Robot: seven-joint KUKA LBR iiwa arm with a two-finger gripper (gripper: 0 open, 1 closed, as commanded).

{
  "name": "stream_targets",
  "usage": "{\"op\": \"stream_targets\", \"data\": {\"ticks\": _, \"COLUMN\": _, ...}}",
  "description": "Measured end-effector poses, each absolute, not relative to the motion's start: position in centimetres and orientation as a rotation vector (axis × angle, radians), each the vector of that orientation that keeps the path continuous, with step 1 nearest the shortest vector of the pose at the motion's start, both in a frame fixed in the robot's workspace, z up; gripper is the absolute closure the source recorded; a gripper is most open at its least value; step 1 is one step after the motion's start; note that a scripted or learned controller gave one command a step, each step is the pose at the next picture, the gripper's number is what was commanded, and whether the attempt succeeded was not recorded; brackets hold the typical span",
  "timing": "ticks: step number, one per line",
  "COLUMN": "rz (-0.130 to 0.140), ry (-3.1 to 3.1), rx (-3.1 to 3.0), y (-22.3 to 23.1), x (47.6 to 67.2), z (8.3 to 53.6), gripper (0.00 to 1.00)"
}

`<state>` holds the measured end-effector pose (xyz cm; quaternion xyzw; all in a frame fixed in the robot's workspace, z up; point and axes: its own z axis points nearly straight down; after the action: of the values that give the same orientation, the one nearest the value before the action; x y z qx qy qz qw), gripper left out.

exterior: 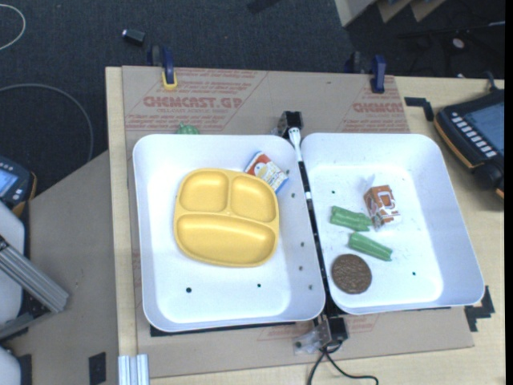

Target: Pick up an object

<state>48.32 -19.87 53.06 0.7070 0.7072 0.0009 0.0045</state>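
Note:
The right bin point(425, 167) holds a small orange and white carton point(381, 204), two green pieces point(349, 218) point(370, 246) lying at a slant, and a round brown cookie point(351, 273) near the front. In the left bin point(152, 215) a yellow three-part plate point(227, 216) lies flat, with a small red, white and blue packet point(267, 170) touching its far right rim.
The bins sit on a cardboard sheet point(240, 99) held by two blue clamps point(167, 65) point(377, 74) at the back. A tablet-like pendant point(481, 135) lies at the right edge. A tiny green thing point(187, 130) rests behind the left bin.

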Motion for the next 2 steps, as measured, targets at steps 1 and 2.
{"op": "stream_targets", "data": {"ticks": 1, "rz": -0.009, "ry": 2.229, "rx": 2.229, "y": -19.3, "x": 48.7, "z": 40.8, "gripper": 1.0}}
{"op": "stream_targets", "data": {"ticks": 2, "rz": -0.004, "ry": 2.232, "rx": 2.222, "y": -15.0, "x": 47.9, "z": 34.2, "gripper": 1.0}}
